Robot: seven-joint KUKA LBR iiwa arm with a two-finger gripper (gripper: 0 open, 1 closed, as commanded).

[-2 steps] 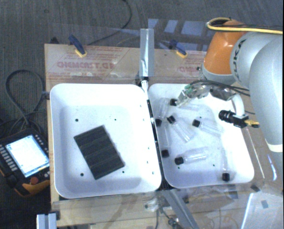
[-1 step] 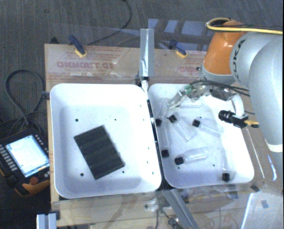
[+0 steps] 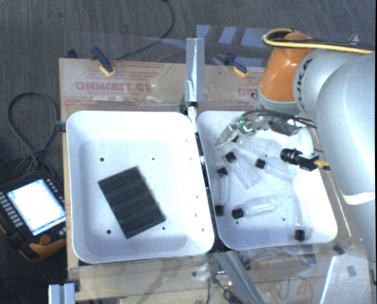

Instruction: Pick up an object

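Clear plastic vials [image 3: 259,170] with black caps are lying scattered just below and beside my gripper [image 3: 234,132] in the right white bin [image 3: 318,230]; whether I am clenching or released, I cannot tell. Far off to the side, a dark ribbed slab [image 3: 130,201] is resting in the left bin [image 3: 87,132], on a wooden bench [image 3: 125,84] above grey carpet.

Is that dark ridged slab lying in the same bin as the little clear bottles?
No, the dark slab lies in the left bin; the clear bottles are in the right bin.

Pendant [image 3: 31,211]: lit screen, on the floor left of the desk.
Clamps [image 3: 101,58]: blue, on the desk's [image 3: 131,84] far edge.
Cable [image 3: 23,116]: black, looped beside the pendant.
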